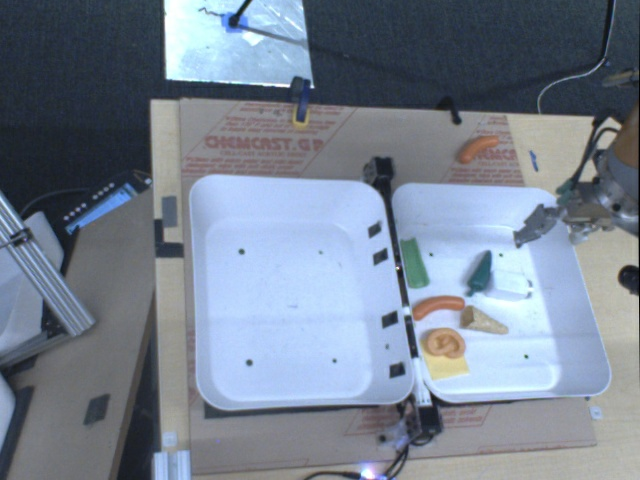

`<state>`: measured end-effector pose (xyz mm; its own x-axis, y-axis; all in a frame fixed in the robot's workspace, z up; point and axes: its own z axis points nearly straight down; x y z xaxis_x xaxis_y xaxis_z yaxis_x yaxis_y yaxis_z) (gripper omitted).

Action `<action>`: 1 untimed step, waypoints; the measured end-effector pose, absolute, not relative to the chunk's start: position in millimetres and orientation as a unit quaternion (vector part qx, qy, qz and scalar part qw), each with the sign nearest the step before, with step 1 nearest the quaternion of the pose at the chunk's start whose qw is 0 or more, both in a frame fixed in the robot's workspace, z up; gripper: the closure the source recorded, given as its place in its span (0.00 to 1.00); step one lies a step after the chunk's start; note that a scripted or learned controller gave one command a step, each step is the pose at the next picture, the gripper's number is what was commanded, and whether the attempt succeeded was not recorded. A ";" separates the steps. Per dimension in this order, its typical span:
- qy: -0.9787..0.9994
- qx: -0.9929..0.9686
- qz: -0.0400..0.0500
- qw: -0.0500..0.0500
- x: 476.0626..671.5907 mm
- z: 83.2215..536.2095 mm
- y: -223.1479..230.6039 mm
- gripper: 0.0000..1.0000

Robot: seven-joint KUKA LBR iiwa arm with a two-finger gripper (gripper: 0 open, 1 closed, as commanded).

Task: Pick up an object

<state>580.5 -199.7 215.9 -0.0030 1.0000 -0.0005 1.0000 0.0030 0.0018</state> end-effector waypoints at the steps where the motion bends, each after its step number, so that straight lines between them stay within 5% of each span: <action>1: 0.707 0.707 -0.002 -0.004 571.3 96.6 -205.6 0.00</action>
